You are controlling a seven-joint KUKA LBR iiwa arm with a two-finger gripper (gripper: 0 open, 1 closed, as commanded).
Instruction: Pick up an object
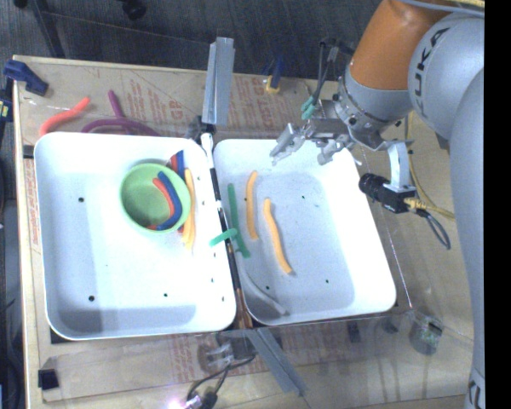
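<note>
we see the gripper (305,147) hanging over the far edge of the right bin (370,262), just under the arm's (443,66) orange band. its two metal fingers (283,146) are spread apart with nothing between them, and they sit above the bin's back rim rather than down among the objects.

in the right bin we find three thin pieces lying on the white floor. a short orange stick (251,204) runs nearly front to back left of the bin's middle. a second, longer orange stick (277,237) lies just to its right and nearer the front, slanted a little, close to the first but apart from it. a green stick (237,221) lies along the bin's left wall, with a paler green bit crossing it at the divide between the two bins.

in the left bin (85,262) we see a green bowl (140,196) toward the back right, holding red and blue curved pieces at its right side. a yellow-orange strip (188,211) lies just beside the bowl along that bin's right wall.

on the bench behind the left bin lie a red strip (65,116) and a purple loop (119,126).
</note>
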